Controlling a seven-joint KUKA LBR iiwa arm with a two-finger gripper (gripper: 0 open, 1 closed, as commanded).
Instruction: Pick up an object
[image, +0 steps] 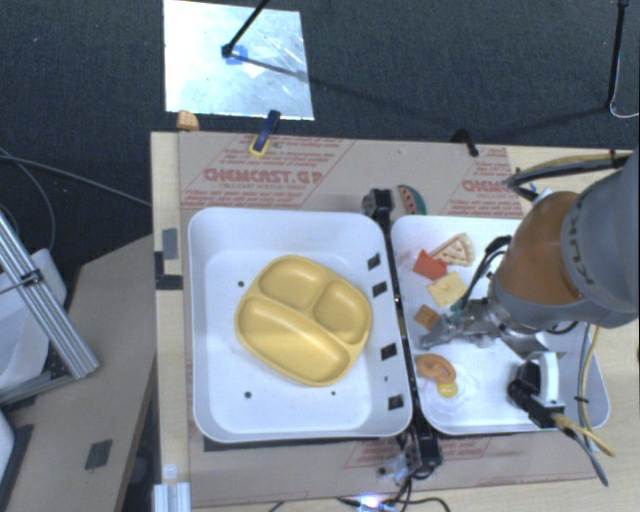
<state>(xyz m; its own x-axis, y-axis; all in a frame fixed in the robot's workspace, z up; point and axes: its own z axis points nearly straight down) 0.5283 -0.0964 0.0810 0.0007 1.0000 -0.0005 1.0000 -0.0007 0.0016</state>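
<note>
The right bin (480, 415) holds several toy food pieces: a pale pizza-like wedge (452, 248), a red piece (430, 265), a yellow block (447, 289), a small brown piece (427, 317) and an orange ring (436, 367). My gripper (436, 334) reaches in from the right and sits low over the bin's left side, between the brown piece and the orange ring, almost touching the brown piece. The arm's grey and orange wrist covers the bin's right half.
The left bin (215, 250) holds a yellow divided plate (303, 319). A black divider rail (392, 300) runs between the bins. A small clear item (447, 390) lies just below the orange ring. Brown cardboard (300, 175) lies behind the bins.
</note>
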